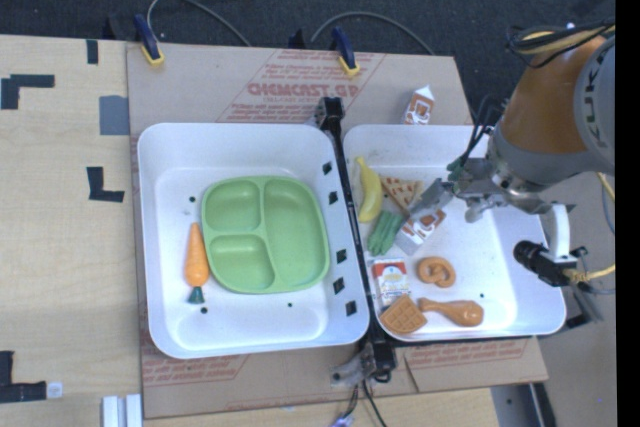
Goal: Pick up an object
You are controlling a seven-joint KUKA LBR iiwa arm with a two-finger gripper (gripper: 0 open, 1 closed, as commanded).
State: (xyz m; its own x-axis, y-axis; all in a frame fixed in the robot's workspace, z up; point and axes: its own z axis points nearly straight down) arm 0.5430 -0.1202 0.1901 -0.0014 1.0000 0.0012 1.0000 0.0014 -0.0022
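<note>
My gripper [434, 201] hangs low over the middle of the right bin [520, 315], reaching in from the right under the orange-banded arm. Its tip is right above a small white and red carton [421, 228], close to or touching it. Just left of the tip lie a green pod-shaped toy [384, 231], a waffle slice [401, 189] and a yellow banana [368, 192]. Nearer the front of the same bin are a red and white packet [390, 273], a pretzel [435, 270], a chicken drumstick [453, 312] and a brown cracker [402, 316].
The left bin [160, 165] holds a green divided plate [265, 233] and an orange carrot [196, 258]. A small milk carton [420, 105] stands on the cardboard behind the right bin. A black divider with clips runs between the bins.
</note>
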